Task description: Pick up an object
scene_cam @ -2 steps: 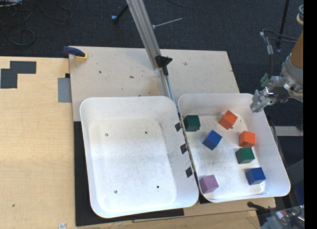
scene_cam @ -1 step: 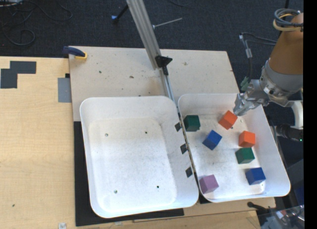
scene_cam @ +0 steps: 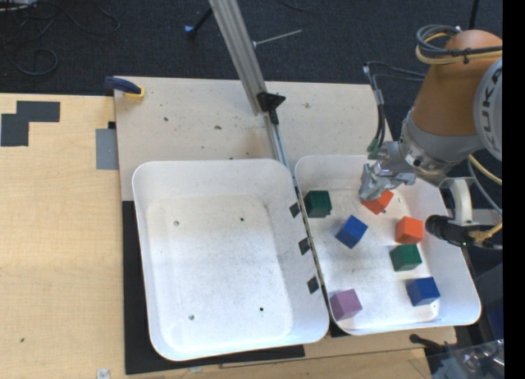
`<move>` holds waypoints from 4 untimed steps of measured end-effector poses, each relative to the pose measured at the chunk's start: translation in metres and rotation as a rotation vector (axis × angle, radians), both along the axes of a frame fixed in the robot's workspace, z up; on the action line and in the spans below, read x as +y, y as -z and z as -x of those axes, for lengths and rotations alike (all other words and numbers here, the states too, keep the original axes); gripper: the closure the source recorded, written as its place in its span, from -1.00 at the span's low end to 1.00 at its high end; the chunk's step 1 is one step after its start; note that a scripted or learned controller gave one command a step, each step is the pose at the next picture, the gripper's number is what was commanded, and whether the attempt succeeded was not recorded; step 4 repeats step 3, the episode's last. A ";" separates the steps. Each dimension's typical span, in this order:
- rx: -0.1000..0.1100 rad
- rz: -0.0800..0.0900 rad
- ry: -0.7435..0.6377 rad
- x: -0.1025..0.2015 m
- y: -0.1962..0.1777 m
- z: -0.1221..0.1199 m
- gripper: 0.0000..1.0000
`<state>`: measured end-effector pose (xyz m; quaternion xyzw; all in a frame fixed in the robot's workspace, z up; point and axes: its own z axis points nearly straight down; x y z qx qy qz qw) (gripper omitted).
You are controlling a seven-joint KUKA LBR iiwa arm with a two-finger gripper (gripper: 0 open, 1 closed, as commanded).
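Note:
My gripper (scene_cam: 380, 187) hangs over the back of the right bin (scene_cam: 459, 308). It is shut on a small red-orange block (scene_cam: 378, 203), which sticks out tilted from below the fingertips. Other blocks lie loose in the same bin: a dark green one (scene_cam: 318, 203) by the left wall, a blue one (scene_cam: 351, 231) in the middle, an orange one (scene_cam: 409, 229) to the right, a green one (scene_cam: 405, 257) below that, a blue one (scene_cam: 423, 290) near the front right, and a purple one (scene_cam: 345, 303) at the front left.
The left bin (scene_cam: 156, 205) sits alongside, parted from the right one by a wall with black clips (scene_cam: 303, 245). A slanted aluminium bar (scene_cam: 242, 49) rises behind the bins. Cables and a black fitting (scene_cam: 447, 228) hang by the arm at the right.

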<state>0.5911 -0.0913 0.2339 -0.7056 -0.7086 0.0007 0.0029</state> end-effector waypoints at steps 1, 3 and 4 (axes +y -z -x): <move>0.000 0.000 0.000 0.054 0.011 0.006 1.00; -0.002 0.002 0.001 0.150 -0.003 0.003 1.00; -0.002 0.002 0.001 0.150 -0.003 0.003 1.00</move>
